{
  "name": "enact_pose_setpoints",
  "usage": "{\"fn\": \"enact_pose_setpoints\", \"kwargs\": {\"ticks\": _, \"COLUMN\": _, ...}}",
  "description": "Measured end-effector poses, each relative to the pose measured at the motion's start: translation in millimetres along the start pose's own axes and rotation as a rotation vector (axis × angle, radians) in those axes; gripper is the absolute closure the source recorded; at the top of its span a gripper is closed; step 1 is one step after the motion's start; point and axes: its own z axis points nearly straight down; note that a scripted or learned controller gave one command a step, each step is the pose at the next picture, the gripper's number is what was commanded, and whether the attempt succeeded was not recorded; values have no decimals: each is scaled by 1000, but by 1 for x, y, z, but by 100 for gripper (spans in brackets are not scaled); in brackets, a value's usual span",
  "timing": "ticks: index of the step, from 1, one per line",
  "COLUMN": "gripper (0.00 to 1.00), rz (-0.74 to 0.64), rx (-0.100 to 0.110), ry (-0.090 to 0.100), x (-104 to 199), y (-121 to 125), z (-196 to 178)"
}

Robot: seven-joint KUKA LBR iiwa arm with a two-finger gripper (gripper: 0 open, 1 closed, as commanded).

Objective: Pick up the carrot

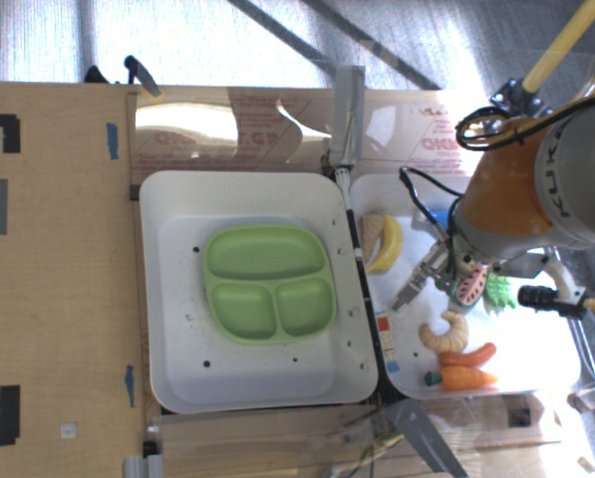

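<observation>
Carrot (464,376), orange with a small green stub at its left end, lies flat near the front edge of the right white bin (402,381). Just behind it, touching or nearly so, lies a red-orange sausage-shaped toy (473,355), also lying lengthwise. Behind and left of that sits a pale, curled croissant-like toy (446,334). Further back in the same bin, against its left wall, rests a yellow banana (387,243). A bright green leafy toy (497,291) sits toward the right side of the bin, partly hidden by the arm.

Above these items hangs the pincer (439,279), well apart from the carrot and behind the croissant-like toy. Its metal fingers (414,289) point down and to the left, and whether they are spread or closed cannot be told from this angle; nothing is visibly gripped between them. The grey arm (576,182) with its orange band (506,192) enters from the right, with black cables looping over it.

To the left, the second white bin (167,297) holds a light green divided plate (269,283) with one long compartment at the back and two smaller ones in front. Both bins sit side by side on the surface, with a cardboard panel (53,267) at the far left.
</observation>
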Motion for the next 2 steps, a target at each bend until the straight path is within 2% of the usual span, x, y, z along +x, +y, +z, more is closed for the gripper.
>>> {"fn": "enact_pose_setpoints", "kwargs": {"ticks": 1, "gripper": 0, "rz": -66, "rx": -9, "ry": 17, "x": 48, "y": 73, "z": -57}}
{"fn": "enact_pose_setpoints", "kwargs": {"ticks": 2, "gripper": 0, "rz": -15, "rx": 7, "ry": 9, "x": 6, "y": 60, "z": -72}}
